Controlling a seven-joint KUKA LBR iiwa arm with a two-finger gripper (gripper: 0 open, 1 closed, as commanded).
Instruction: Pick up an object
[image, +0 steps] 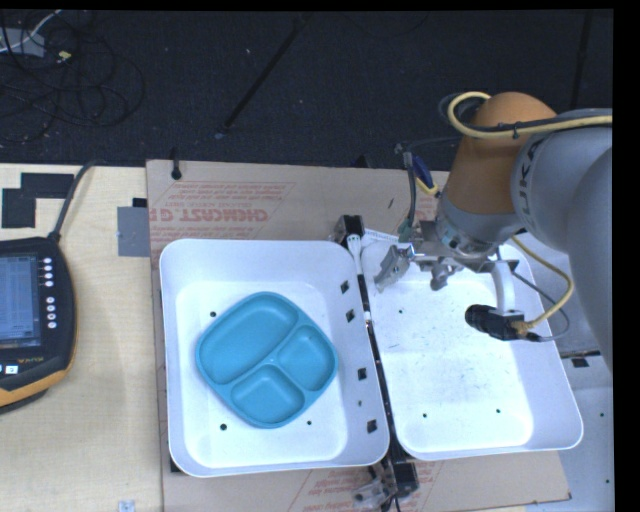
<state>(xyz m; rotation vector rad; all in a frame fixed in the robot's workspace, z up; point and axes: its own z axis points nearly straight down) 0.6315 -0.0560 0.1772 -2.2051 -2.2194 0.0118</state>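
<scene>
Blue plate (266, 358) in left bin (180, 400); end effector (415, 270) over right bin (545, 425).

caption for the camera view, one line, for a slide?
KUKA arm's hand poised over the right bin; blue divided plate lies in the left bin.

Slanted overhead view of both bins (180, 300)

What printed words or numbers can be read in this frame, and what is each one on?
Red lettering on the cardboard sheet behind the bins: upside down and blurred, cannot be read for sure.
Red print on the cardboard's front edge: too blurred to read.
Handheld control pad screen: too small to read.
</scene>
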